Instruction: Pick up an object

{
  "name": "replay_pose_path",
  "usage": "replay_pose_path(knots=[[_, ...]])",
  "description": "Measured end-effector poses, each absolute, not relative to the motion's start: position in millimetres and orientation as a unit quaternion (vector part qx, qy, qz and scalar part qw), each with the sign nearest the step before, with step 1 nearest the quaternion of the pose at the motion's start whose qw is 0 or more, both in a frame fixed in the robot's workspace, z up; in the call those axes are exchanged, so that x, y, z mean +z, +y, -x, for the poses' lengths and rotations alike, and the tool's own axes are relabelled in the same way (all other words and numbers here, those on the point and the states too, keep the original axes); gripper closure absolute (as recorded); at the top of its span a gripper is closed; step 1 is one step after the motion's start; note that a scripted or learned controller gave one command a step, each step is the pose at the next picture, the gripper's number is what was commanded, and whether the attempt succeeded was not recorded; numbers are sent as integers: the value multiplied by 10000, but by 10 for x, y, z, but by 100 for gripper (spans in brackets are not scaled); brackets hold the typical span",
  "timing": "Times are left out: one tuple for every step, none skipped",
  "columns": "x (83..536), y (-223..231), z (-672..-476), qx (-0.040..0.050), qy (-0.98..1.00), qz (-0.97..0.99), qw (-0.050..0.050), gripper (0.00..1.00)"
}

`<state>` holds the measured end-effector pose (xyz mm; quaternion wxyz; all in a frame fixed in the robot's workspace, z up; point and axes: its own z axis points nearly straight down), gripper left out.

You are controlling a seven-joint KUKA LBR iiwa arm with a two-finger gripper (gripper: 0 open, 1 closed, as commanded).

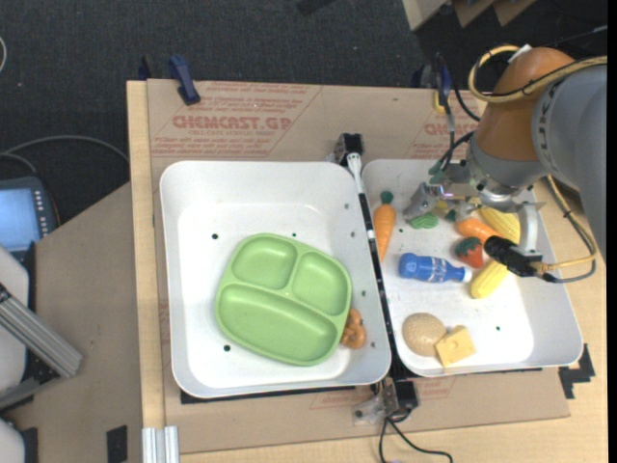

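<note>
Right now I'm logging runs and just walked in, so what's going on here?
The arm reaches in from the right, its gripper low over the right bin, near a small green piece. Nothing visibly held. A carrot, blue bottle and corn lie there. The left bin holds a green plate.

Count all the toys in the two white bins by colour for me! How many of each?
Green: 2, the plate and a small piece
Orange: 3, the carrot, the piece beside the plate, one by the arm
Yellow: 3, two corn cobs and the cheese
Blue: 1, the bottle
Tan: 1, the round bun
Red: 1, small piece
Total: 11
</note>
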<state>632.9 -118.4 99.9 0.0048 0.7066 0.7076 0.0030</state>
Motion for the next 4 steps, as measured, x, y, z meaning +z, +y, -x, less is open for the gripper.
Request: replay_pose_path(knots=[[845, -904, -5957, -12, 7072, -7070, -20, 0], [847, -935, -6419, 1, 7068, -7074, 20, 0], [809, -937, -6591, -84, 7055, -7086, -113, 0], [908, -954, -6583, -93, 7053, -7088, -102, 100]])
